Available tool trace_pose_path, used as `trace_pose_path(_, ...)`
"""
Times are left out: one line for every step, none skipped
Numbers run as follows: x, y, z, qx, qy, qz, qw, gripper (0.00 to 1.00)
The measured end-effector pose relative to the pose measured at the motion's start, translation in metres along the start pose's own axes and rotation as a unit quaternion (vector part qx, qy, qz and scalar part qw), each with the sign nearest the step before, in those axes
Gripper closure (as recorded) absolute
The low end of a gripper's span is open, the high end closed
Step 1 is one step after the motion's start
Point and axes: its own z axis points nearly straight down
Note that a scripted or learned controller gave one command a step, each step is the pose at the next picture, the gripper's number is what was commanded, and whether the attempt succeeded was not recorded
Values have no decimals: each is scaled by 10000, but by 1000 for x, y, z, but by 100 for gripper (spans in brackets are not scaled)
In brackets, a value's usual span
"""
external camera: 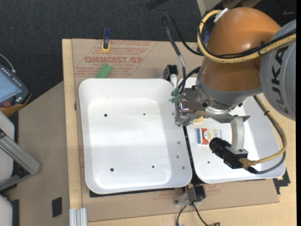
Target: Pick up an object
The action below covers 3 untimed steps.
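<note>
White plastic, left bin (pixel 96 140): shallow, rounded corners, a few small dark holes in its floor. Sits toward the bench's left half, its right rim touching the neighbouring bin.

Brown cardboard sheet (pixel 75 69): lies flat under both bins, red lettering along its far edge. A green strip (pixel 104 70) rests on it near the far-left corner, just beyond the left bin; a small yellow-and-blue clamp (pixel 106 42) grips the far edge close by.

Task object, small card (pixel 203 135): white and flat, with a red-orange patch and a blue patch on its face. Lies on the floor of the right bin, near that bin's left rim, partly overlapped from above by the wrist.

White plastic, right bin (pixel 221 171): same make as the left; its near-left floor is open, its far half is covered by the arm. A black cylindrical fitting (pixel 226 153) on a yellow cable (pixel 268 157) hangs over the bin floor just right of the card.

Hand (pixel 184 113): grey metal, low over the seam between the two bins, just left of the card and at the far side of it. Whether its fingers are apart or together cannot be told; nothing is seen between them. Orange band (pixel 235 36) and grey arm rise to the bench's far-right corner.
</note>
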Motion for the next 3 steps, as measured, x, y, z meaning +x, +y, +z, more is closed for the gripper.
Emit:
trace_pose_path(-8,0,0,-5,1,9,10000,100)
trace_pose_path(-11,0,20,9,0,10,10000,100)
trace_pose_path(-2,0,12,-25,4,-4,10000,100)
